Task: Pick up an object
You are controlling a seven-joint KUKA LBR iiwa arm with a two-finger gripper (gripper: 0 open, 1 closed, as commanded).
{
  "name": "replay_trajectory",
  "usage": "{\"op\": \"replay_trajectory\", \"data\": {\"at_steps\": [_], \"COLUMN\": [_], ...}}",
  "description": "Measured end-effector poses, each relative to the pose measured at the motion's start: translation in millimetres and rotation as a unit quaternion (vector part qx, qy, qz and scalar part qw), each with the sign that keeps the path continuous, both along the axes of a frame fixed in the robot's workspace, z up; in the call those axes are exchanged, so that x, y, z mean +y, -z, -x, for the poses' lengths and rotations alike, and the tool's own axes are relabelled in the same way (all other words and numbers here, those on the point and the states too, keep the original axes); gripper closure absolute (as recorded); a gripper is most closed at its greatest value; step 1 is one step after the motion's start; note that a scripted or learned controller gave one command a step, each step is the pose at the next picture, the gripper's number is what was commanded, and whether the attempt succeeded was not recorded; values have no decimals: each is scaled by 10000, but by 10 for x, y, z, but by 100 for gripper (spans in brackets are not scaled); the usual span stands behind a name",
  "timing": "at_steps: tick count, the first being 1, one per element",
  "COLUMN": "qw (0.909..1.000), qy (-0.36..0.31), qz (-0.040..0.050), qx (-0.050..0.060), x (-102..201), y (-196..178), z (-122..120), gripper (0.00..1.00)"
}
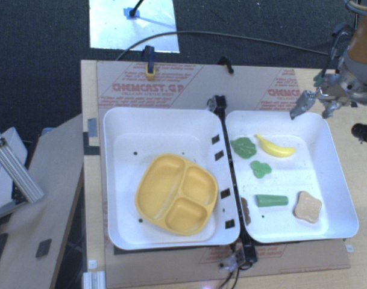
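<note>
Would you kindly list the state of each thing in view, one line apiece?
gripper: fingers open, holding nothing, above the right bin's far edge
yellow tray: upright in the left bin, compartments bare
banana: lying flat in the right bin
green leaf: flat
small green piece: flat
green block: on its side
tan piece: flat

Red print reading "CHEMCAST GP" is borne on the brown protective sheet (171, 80) under the two bins, once near its upper left and once, partly cut off, near its upper right. A smaller line beneath each mark is too fine to be read.
</note>
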State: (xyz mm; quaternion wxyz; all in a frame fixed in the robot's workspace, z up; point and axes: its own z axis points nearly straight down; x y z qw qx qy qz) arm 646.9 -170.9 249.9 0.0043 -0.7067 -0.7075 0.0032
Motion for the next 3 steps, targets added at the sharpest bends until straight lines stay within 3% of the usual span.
{"op": "replay_trajectory", "data": {"at_steps": [1, 3], "qw": [10000, 10000], "qy": [-12, -17], "qz": [12, 6], "qx": [-62, -48], "x": [5, 146], "y": [-84, 890], "z": [-21, 102], "gripper": [0, 0]}}
